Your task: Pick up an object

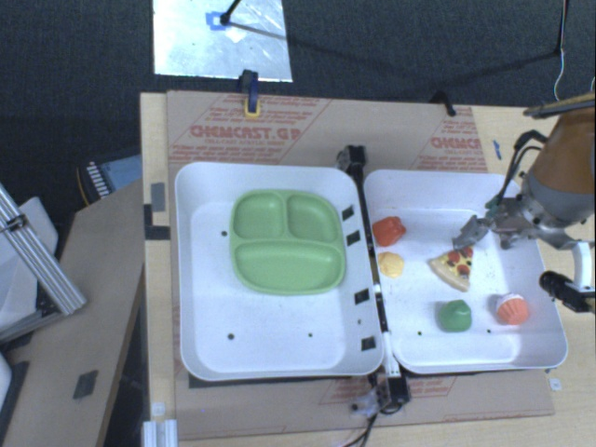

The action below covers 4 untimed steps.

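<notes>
The claw [466, 237] is hanging in the right of the frame over the right bin [549, 347], its tip just above the pizza slice [453, 268]. I cannot tell whether it is gripping. The slice is lying directly below-left, its point aiming left.

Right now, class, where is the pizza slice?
The pizza slice lies in the right bin, just below the claw, between the yellow piece and the cupcake.
</notes>
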Each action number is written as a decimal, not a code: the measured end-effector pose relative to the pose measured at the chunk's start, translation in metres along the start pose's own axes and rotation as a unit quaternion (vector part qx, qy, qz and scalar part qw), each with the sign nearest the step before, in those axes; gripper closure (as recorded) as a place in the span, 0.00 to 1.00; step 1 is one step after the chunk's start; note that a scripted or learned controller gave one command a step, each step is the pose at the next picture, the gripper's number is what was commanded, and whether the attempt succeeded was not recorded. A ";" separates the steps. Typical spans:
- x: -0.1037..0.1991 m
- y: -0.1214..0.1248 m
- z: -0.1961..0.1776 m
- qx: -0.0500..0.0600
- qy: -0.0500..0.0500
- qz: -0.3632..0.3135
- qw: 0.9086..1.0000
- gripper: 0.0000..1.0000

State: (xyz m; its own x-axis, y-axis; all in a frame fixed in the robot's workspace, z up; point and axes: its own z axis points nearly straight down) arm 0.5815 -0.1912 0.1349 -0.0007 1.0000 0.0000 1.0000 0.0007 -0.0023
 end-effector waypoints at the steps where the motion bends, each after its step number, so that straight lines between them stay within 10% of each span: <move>1: 0.000 0.002 -0.014 -0.003 -0.001 -0.001 1.000 1.00; 2: -0.002 0.006 -0.079 -0.005 -0.001 -0.002 1.000 1.00; 4: 0.046 0.008 -0.071 -0.002 0.001 -0.004 1.000 1.00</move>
State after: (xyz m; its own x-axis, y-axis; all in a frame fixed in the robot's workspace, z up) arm 0.5900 -0.1455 0.2062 -0.0084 1.0000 0.0012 1.0000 0.0084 0.0016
